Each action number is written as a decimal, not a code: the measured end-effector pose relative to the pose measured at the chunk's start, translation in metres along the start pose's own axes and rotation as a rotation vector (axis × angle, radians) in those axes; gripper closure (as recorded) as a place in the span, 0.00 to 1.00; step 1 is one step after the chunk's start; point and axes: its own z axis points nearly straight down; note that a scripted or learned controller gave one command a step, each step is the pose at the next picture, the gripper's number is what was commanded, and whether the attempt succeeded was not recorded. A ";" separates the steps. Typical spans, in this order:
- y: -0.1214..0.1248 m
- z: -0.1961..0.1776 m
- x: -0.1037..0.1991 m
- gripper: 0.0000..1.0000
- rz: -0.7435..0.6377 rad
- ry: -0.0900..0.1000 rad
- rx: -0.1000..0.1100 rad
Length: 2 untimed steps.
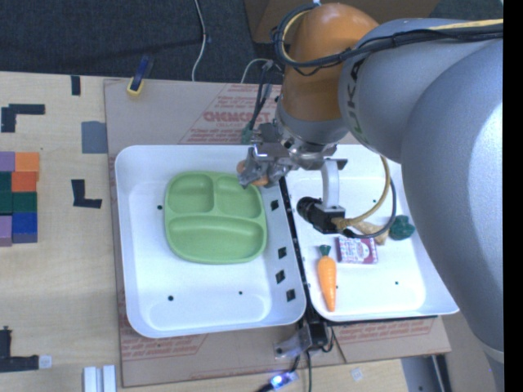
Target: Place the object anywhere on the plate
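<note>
Bench (pixel 57 300) is seen carrying two white bins side by side | green plate (pixel 216 217) is set in the left bin (pixel 147 300), toward its far half | gripper (pixel 260 168) is positioned over the plate's far right corner; a small orange object (pixel 248 170) is seen at its tip, hold cannot be told | carrot (pixel 327 280), purple packet (pixel 356 251) and teal item (pixel 400 228) are laid in the right bin (pixel 409 292).

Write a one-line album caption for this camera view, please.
Robot gripper hovers at the green plate's upper right corner, while a carrot lies in the right bin.
</note>
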 end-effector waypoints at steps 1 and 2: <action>-0.004 0.017 0.050 1.00 0.001 -0.002 0.003; 0.005 0.027 0.097 1.00 0.003 -0.002 0.000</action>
